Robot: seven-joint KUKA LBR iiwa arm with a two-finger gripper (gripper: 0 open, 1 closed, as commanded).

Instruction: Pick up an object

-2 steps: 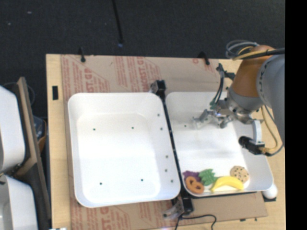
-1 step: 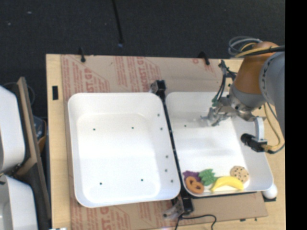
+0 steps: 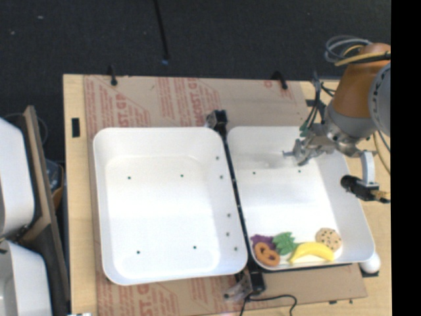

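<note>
Several small toy foods lie along the near edge of the right bin: a yellow banana, a round cookie, a green leafy piece, a purple piece and an orange pretzel. My gripper hangs over the far part of the right bin, well away from the toys. The arm's grey wrist with its orange band comes in from the right.
The left bin sits beside the right one on a cardboard-covered bench. A black clamp stands between the bins at the far side. White equipment stands at the left edge.
</note>
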